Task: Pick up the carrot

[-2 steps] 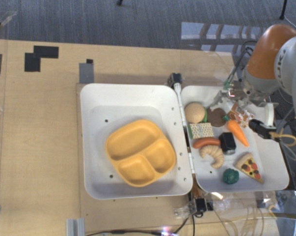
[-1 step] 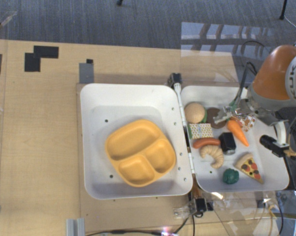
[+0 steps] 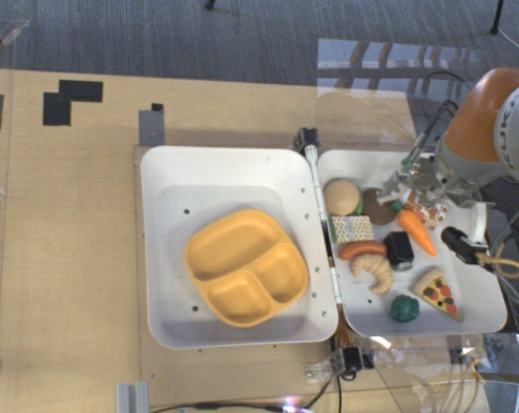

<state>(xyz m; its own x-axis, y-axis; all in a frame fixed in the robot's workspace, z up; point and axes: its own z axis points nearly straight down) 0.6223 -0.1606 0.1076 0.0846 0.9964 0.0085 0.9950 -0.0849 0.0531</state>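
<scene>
**A:** What lies closest to the viewer?

**B:** At the bottom edge, a tangle of thin cables and small connectors [image 3: 349,364] sits on the pale wooden worktop [image 3: 61,256], just below where two shallow white plastic bins meet.

**A:** What is in the left white bin [image 3: 169,183]?

**B:** A yellow plastic plate divided into three compartments [image 3: 246,268], lying flat near the middle.

**A:** And the right white bin [image 3: 491,312]?

**B:** Toy foods. A tan round bread roll [image 3: 342,197] sits at the far left, with a brown disc [image 3: 379,207] beside it. Below the roll are a small speckled square packet [image 3: 352,228], a red-orange sausage [image 3: 361,249] and a pale curved croissant [image 3: 373,271]. A small black block [image 3: 399,249] rests just right of the sausage. Near the front lie a dark green round lump [image 3: 404,309] and a triangular pizza slice with red toppings [image 3: 437,292].

**A:** Where is the carrot?

**B:** The orange tapered toy carrot [image 3: 417,231] lies in the right bin, upper middle, its thick end toward the far side and its tip pointing toward the front right. It sits just right of the black block.

**A:** And the arm?

**B:** The grey arm with its orange band [image 3: 478,119] reaches in from the right. Its gripper [image 3: 414,192] is directly at the carrot's thick end. I cannot tell how far its fingers are spread, and the carrot rests on the bin floor.
</scene>
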